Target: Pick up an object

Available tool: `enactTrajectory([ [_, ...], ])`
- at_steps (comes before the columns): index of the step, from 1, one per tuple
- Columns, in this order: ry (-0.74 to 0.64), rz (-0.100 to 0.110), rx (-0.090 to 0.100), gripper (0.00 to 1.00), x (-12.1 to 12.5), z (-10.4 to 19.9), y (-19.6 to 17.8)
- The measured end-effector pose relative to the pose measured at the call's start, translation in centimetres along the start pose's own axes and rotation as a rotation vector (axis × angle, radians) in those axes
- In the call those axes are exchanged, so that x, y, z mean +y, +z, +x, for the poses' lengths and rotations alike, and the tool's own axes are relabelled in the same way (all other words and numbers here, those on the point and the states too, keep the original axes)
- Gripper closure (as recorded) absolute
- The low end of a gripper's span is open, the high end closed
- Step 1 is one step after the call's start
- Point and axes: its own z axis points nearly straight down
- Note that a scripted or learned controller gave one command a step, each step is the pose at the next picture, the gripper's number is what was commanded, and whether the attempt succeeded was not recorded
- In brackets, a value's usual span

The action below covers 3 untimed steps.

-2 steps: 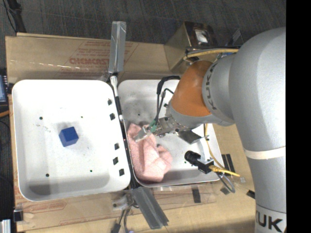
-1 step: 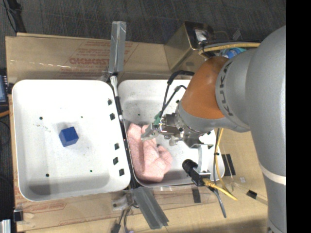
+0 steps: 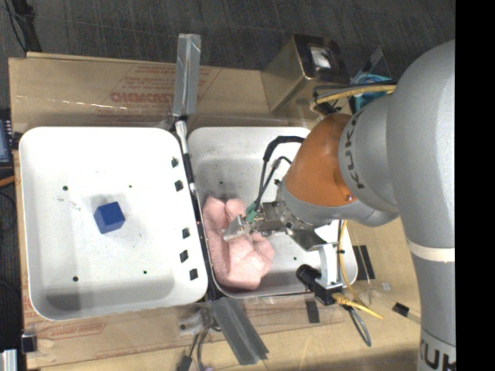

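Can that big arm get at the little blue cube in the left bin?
Probably yes: the blue cube sits alone in the open left bin, uncovered. The end effector is over the pink cloth in the other bin.

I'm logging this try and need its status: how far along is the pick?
Done: the arm has reached into the right bin and its gripper sits on the pink cloth. In hand: contact with the cloth; whether it is gripped cannot be told. Left: the lift, since the cloth lies on the bin floor. The blue cube sits untouched in the left bin.
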Motion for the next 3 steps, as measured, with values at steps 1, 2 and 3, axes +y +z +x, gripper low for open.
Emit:
enactTrajectory([
  [1, -0.164, -0.002, -0.001, 0.0, 5.7, -1.6, 3.6],
  [2, -0.168, -0.001, 0.0, 1.0, 5.7, -1.5, 2.6],
  [3, -0.289, -0.004, -0.002, 1.0, 6.1, 3.5, -12.9],
])
